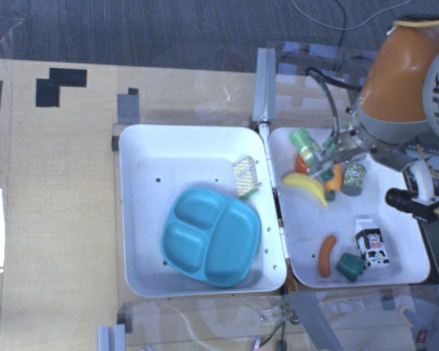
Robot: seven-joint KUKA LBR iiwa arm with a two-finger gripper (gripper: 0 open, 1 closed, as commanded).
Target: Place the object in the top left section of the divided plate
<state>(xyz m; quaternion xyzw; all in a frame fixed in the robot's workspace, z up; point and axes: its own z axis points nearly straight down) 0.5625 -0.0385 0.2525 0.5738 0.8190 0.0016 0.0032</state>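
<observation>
- Gripper (329, 165) is reaching down among the right bin's (417, 269) items; its grasp state I cannot tell.
- Banana (307, 187) is lying just beside it.
- Divided plate (212, 236) is waiting well to its left; lifting straight up seems wise.

Light wood bench top (51, 218) is marked with black tape patches (58, 85). Dark grey carpet (146, 20) is seen behind, crossed by a thin cable (329, 9).

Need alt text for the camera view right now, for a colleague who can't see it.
The gripper is down in the right bin among a banana, green bottle, can, sausage and small carton. In the left bin, the blue divided plate lies beside a small packet.
</observation>
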